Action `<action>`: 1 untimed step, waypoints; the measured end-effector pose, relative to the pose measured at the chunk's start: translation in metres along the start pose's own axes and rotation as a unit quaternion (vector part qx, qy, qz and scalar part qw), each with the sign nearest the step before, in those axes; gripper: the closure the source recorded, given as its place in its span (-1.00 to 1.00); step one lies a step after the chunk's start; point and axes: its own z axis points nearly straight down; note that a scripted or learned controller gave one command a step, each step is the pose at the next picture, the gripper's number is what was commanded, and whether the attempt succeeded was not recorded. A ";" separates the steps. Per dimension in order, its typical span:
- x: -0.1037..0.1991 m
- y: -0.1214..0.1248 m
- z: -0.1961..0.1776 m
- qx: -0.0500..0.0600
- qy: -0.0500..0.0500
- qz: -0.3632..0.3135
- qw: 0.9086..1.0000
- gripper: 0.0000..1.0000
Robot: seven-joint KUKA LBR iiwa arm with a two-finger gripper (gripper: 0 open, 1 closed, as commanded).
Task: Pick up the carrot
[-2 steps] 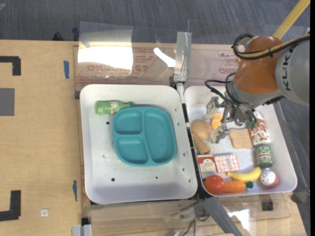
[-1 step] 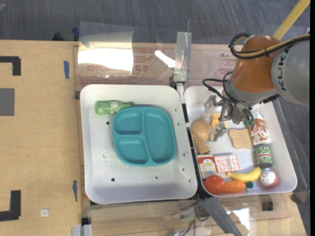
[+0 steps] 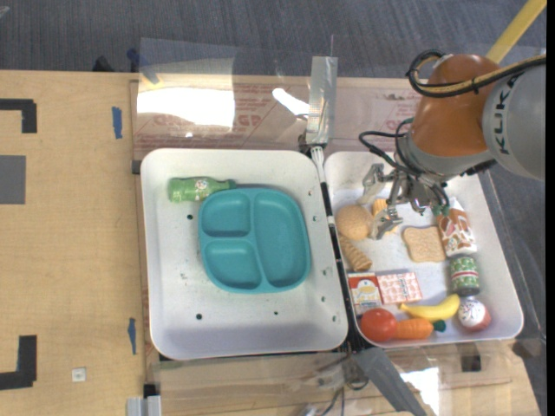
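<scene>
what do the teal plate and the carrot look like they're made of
The teal plate looks like moulded plastic: uniform matte colour, rounded compartment walls. The carrot is probably a plastic toy: smooth, evenly bright orange, slightly glossy. Neither can be confirmed by sight alone.

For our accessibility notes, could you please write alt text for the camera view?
The gripper hangs over the far part of the right bin, well away from the carrot, which lies at the bin's near edge between a tomato and a banana. The left bin holds a teal divided plate and a green bottle.
</scene>
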 end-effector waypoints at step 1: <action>0.041 0.067 -0.086 -0.001 0.007 0.123 0.992 1.00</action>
